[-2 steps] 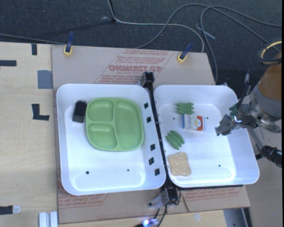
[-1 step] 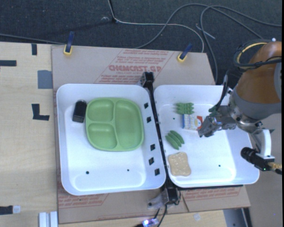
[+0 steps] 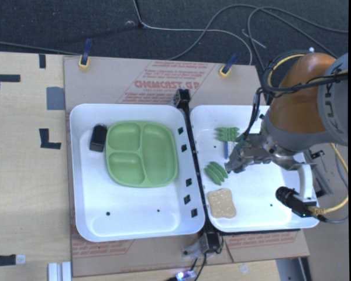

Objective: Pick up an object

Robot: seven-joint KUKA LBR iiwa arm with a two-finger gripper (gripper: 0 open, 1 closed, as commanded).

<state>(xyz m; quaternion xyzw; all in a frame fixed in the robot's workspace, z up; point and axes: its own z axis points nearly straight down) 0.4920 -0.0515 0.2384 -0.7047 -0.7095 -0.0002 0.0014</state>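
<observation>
The gripper (image 3: 233, 164) hangs low over the right bin (image 3: 257, 212), its dark fingertips pointing toward the centre divider; whether they stand apart or together I cannot tell, since the wrist and its fittings crowd that spot, and nothing can be seen clamped there. Just beside the tips, on the divider side, lies a green leafy piece (image 3: 216, 171), small, ridged and lying flat on the bin floor at a slant. It looks like a light toy vegetable, probably soft plastic or rubber with some give; a hold across its narrow width near the middle should suit it best, and being so flat it may slide on the smooth white floor. A second green piece (image 3: 227, 134), frilled along one side, lies farther up the same bin, with a thin blue stick (image 3: 226, 150) between the two. Nearer the bin's front edge rests a tan cracker-like square (image 3: 222, 203), flat and likely stiff, hard to get under. In the left bin (image 3: 85, 204) sit a green divided plate (image 3: 142, 154) and, just beside its left rim, a small black block (image 3: 97, 137)
</observation>
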